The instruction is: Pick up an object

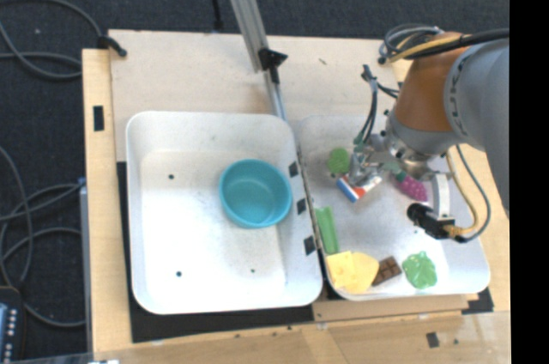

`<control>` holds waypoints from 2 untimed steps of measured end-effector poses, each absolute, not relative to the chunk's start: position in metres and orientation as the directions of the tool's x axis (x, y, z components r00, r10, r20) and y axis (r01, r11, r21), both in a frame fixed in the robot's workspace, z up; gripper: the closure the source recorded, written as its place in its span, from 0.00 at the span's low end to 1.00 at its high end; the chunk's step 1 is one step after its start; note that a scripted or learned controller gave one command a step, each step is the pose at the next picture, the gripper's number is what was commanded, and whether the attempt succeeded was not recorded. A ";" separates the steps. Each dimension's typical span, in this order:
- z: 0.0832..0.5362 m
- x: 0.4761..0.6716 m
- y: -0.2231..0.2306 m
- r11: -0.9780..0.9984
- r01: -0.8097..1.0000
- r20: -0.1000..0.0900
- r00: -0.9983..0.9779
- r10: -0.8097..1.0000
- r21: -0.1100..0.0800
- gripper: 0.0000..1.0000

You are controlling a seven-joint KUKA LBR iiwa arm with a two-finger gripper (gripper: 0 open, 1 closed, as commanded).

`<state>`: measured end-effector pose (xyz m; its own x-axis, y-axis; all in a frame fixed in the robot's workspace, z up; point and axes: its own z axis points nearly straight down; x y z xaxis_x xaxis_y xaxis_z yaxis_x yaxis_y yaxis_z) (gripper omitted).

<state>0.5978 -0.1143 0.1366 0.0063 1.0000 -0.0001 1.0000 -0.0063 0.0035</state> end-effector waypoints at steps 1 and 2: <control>0.185 0.603 -0.107 0.004 1.000 0.000 -0.004 1.000 0.006 1.00; 0.210 0.605 -0.107 0.004 1.000 0.000 -0.004 1.000 0.004 1.00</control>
